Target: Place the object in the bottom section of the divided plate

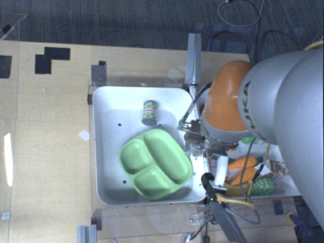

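A green divided plate (154, 162) lies tilted in the left white bin (104, 135) on the worktop (45, 135), all three sections bare. A small can (150, 112) stands just beyond the plate's far edge, apart from it. The end effector (194, 135) hangs just right of the plate, at the bin's wall; whether it is released or clenched cannot be told. An orange item (243, 167) and a green knobbly item (263, 186) lie farther right of the plate.

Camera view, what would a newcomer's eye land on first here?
The big grey arm with its orange band looms in from the right. Next comes the green divided plate, its three sections empty, lying in the white bin, with a small can standing apart behind it.
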Tool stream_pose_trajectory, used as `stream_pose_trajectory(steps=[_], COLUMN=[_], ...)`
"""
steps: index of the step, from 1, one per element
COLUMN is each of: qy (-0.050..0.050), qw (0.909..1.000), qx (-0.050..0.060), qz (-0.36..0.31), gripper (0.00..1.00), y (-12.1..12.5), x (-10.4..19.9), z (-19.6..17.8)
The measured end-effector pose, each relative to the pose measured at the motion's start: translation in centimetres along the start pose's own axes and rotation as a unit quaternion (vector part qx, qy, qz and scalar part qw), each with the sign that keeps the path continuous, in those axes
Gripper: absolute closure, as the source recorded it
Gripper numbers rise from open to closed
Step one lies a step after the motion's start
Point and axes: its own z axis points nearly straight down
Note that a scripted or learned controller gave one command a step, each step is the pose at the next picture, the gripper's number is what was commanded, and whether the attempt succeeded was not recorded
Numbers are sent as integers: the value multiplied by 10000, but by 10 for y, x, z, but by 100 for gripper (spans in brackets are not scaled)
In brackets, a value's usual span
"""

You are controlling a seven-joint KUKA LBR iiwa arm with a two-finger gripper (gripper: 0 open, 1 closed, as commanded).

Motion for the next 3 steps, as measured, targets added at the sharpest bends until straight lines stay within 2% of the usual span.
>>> stream_pose_trajectory(steps=[1, 2, 3], qy=[-15, -17, -16], qw=[9998, 9995, 9973], qx=[-2, 2, 6], qz=[201, -302, -737], gripper=[100, 100, 100], y=[-7, -15, -27], x=[26, 62, 111], z=[-32, -29, -19])
